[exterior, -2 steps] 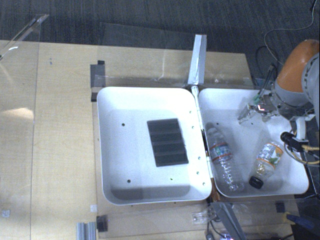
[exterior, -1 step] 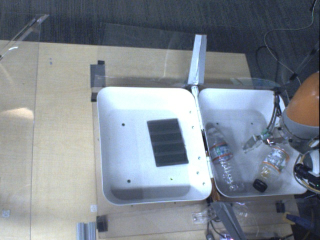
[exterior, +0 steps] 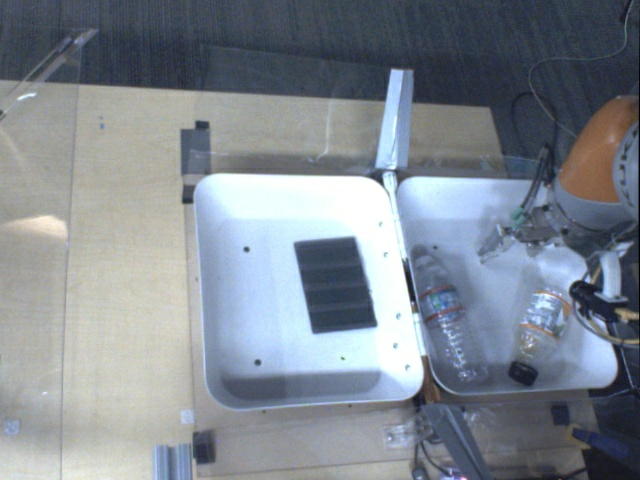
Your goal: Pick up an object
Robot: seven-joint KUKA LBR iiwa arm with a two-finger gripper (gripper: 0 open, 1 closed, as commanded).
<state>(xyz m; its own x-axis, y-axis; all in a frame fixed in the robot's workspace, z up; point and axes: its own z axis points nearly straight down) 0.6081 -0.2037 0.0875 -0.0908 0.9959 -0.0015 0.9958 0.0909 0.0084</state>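
**Entry: two bins, two bottles, one dark pad**

We list first what we cannot read well. The arm [exterior: 605, 163], grey with its orange band, is cut off by the right edge, so we see little above the wrist. The jaws [exterior: 500, 240] show as thin pale metal prongs over the upper part of the right bin [exterior: 460, 193]; they look spread apart, with nothing between them, though they are small and blurred. Cables [exterior: 600, 303] at the right edge cover part of that bin's wall. Both bottles are clear plastic and hard to outline against the white floor.

Items, right bin: a larger clear bottle [exterior: 447, 318] lying along the left wall, label near its middle; a smaller clear bottle [exterior: 540, 326] with a black cap [exterior: 522, 372], lying tilted near the lower right. The jaws hang above and between the two, apart from both, nearer the upper end of each.

Item, left bin [exterior: 225, 298]: a dark ribbed rectangular pad [exterior: 335, 284], lying flat near the centre, well apart from the jaws.

Both bins rest side by side on the wooden table [exterior: 100, 268].
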